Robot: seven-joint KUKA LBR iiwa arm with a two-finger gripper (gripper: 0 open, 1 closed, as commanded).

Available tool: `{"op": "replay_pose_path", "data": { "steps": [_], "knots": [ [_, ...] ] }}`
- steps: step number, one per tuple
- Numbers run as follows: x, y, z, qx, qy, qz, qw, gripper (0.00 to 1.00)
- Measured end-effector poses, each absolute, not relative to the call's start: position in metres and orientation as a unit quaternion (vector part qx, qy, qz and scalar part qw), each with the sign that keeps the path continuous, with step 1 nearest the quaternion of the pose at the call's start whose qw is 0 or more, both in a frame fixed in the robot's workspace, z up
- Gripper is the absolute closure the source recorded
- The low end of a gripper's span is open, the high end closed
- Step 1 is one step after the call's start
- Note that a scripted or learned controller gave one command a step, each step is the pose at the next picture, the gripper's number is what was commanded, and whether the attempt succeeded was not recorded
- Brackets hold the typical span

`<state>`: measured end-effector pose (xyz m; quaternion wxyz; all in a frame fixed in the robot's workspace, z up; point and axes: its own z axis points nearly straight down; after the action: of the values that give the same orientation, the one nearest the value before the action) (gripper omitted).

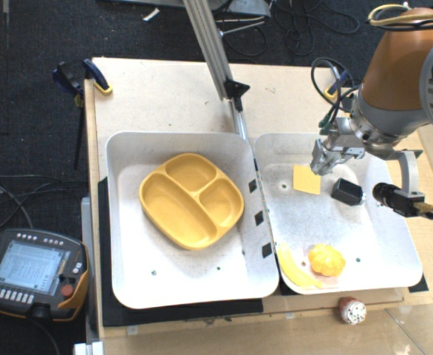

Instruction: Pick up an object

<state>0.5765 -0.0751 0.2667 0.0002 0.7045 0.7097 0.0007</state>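
Yellow square tile (pixel 307 180) lies flat in upper part of right bin (pixel 394 268), roughly square, no clear long axis; edges slightly skewed to bin walls. Gripper (pixel 324 160) sits at tile's upper-right corner, tile extending down-left from it; contact uncertain. Whether gripper is released or clenched: cannot tell. Black block (pixel 346 191) just beside, to the right. Yellow lump (pixel 326 260) and banana (pixel 296 269) near front wall. Left bin (pixel 128 272) holds divided yellow plate (pixel 191 200).
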Motion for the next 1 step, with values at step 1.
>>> {"op": "replay_pose_path", "data": {
  "steps": [1],
  "knots": [
    [0.5964, -0.0262, 0.2636, 0.704, 0.710, 0.0008, 0.000, 1.00]
  ]
}}
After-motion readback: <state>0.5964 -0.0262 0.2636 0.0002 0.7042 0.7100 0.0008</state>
